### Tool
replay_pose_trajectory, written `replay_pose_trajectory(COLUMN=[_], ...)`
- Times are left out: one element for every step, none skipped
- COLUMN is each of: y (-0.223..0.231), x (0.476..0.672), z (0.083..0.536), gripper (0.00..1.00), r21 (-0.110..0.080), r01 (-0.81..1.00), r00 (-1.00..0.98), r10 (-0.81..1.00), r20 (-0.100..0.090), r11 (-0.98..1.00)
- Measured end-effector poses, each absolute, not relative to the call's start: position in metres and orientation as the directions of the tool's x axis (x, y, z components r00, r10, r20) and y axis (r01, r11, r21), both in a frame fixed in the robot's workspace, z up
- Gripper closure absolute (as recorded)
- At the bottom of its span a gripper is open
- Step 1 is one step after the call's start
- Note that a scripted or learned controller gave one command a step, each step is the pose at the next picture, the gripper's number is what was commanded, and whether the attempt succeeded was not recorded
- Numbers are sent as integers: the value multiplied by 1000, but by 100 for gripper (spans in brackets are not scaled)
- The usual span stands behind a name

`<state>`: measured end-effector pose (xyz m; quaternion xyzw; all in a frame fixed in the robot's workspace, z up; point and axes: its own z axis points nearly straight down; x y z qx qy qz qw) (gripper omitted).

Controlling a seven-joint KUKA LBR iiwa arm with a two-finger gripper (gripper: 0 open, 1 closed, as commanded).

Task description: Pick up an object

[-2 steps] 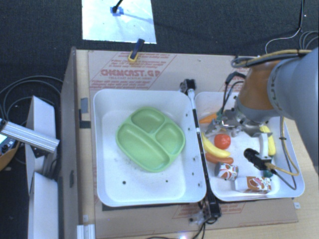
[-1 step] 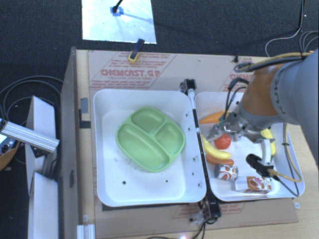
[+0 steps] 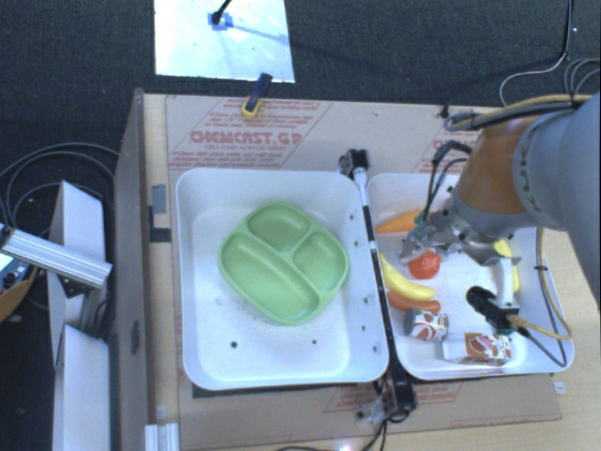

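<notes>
Camera view, end effector (image 3: 420,243) over red tomato (image 3: 424,265), right bin (image 3: 554,294)

You're looking at the bench (image 3: 282,130), its printed board lying flat, carrying two white bins (image 3: 207,346) side by side.

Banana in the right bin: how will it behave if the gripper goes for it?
The banana looks smooth and curved, so it may slip or pivot when pinched. It lies against the orange sausage-shaped toy and by the tomato, so they would likely shift together.
</notes>
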<state>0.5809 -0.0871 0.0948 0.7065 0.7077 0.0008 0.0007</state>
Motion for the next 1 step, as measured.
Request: replay_pose_trajectory(y=[-34], x=[546], z=[207], gripper=[100], r21=[10], r01=[1000], r00=[-9], r10=[1000], r20=[3], r11=[9])
